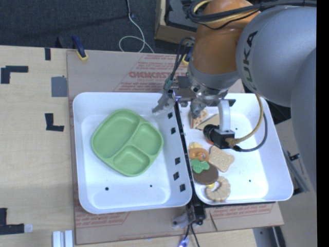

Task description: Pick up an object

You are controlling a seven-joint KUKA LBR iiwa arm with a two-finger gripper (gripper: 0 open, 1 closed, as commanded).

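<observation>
Snacks come first, all in the right bin point(277, 161), across the divider from the green plate point(127, 142). Nearest the camera, right of the plate and lower than its near edge, sits a pale ring-shaped biscuit point(217, 190). Touching that, a step closer to the plate's level, there's a round brown cookie point(205, 176) with a green leafy piece point(199, 165) lapping its far edge. Level with the plate's near half we've got a square cracker point(221, 159), and between it and the plate an orange twisted bit point(196, 152). The plate itself lies flat in the left bin point(76, 153), three compartments facing up. Farther back, level with the plate's far edge, the gripper point(197, 106) hangs just over a tan wedge point(198, 120), and whether it's open or closed, I can't tell. Behind it all, the grey arm point(280, 45) looms beyond the plate to the right.
</observation>
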